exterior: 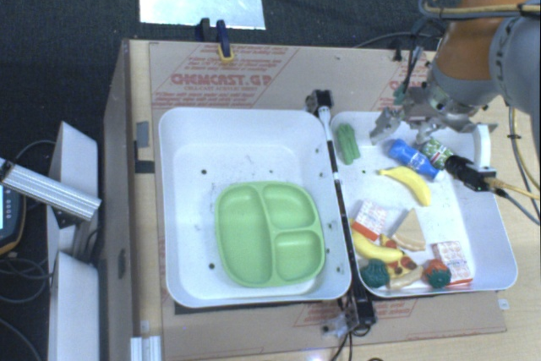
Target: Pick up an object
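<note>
My gripper (404,128) hangs over the back of the right bin (499,258), its fingers spread open with nothing between them. Just below it and to the right lies a blue bottle (412,159), with a small green-and-white can (437,152) beside it. A yellow banana (407,182) lies in front of the bottle. To the gripper's left, a green oblong piece (347,143) rests by the bin's left wall.
The right bin's front holds a second banana (376,249), a red-white packet (369,220), a bread slice (412,232), a red-white box (450,259) and small toy foods. A green divided plate (270,232) lies in the left bin (194,148).
</note>
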